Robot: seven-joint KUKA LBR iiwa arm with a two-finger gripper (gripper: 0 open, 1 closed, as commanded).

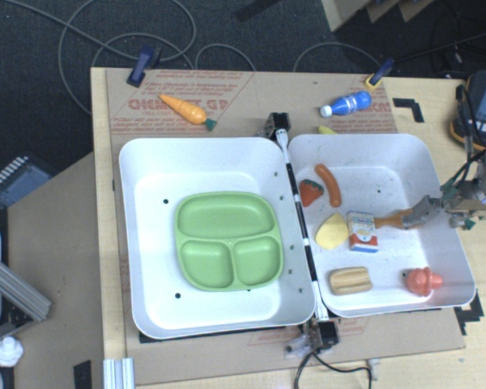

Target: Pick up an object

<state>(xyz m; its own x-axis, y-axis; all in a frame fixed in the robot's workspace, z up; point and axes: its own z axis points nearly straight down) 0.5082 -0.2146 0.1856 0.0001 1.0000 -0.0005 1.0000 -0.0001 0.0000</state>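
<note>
Though blurry at frame edge, hand (428,210) hangs over rt bin (437,286); grip state can't be told.

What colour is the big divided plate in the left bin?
Light green divided plate, seen clearly in the camera view.

The bench (178,96) bore two white bins side by side: the left bin (146,217) toward nine o'clock, the right bin (405,152) toward three. Behind them on the bare board, a carrot (185,109) lay at eleven o'clock and a blue bottle (347,104) at one.
</note>
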